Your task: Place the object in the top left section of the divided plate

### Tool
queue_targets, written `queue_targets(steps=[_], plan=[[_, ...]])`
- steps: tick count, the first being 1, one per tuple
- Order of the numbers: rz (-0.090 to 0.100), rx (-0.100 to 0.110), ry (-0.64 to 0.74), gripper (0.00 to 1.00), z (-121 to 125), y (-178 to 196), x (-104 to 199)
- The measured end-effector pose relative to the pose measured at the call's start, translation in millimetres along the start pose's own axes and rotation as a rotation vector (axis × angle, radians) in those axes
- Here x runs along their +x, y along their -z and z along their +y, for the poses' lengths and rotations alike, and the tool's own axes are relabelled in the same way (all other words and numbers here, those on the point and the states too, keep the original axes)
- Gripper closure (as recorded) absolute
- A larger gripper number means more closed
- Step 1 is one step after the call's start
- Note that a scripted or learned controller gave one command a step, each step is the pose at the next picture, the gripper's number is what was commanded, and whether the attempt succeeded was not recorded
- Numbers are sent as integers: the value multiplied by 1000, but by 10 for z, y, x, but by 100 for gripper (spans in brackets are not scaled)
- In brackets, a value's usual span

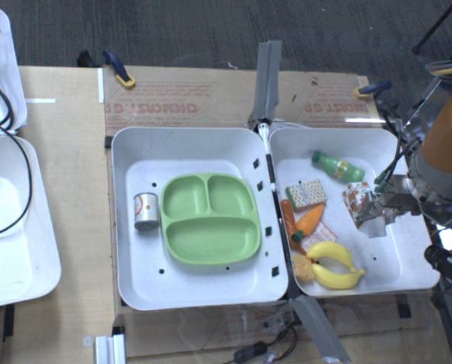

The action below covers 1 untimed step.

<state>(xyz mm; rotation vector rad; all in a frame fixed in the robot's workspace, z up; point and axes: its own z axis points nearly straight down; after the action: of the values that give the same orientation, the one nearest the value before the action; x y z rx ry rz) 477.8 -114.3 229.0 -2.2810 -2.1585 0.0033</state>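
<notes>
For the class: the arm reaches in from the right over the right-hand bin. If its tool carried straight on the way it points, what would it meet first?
Probably the small printed packet just beyond the tool, lying in the right bin. Depth is unclear from above, so the tool may pass over it.

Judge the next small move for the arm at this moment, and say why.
Probably a short lift straight up out of the right bin. The tool sits low there at a small packet, though whether it grips it is unclear. The green divided plate lies in the left bin, across the middle walls, so height comes before travel.
</notes>
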Motion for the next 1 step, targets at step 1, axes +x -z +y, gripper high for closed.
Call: queue_targets(steps=[1], plan=[[-1, 0, 37, 100, -45, -341, 790]])
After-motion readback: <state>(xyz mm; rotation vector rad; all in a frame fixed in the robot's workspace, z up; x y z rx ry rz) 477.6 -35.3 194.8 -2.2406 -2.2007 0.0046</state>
